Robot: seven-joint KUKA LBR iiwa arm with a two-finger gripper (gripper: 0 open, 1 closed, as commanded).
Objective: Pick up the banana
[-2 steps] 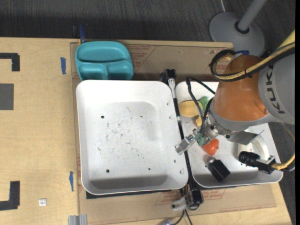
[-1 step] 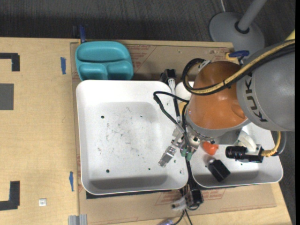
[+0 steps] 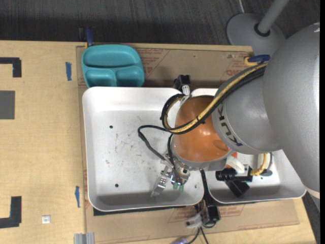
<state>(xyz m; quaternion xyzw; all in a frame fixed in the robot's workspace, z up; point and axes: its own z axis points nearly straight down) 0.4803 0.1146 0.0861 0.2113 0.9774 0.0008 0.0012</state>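
Behind white bins, teal tray

The two bins look like smooth white plastic with a soft sheen; the left one carries fine dark scuffs and scratches across its floor. The counter has a matt, light wood-like surface, with brown cardboard printed in red showing around the bins. A teal tray at the far side appears to be moulded plastic, smooth and slightly satin. The arm has a matt grey casing, and its orange band is glossy, catching highlights. Black rubbery cables loop around it. The pincer looks like bare, shiny metal. The floor beyond is dark, ribbed carpet.
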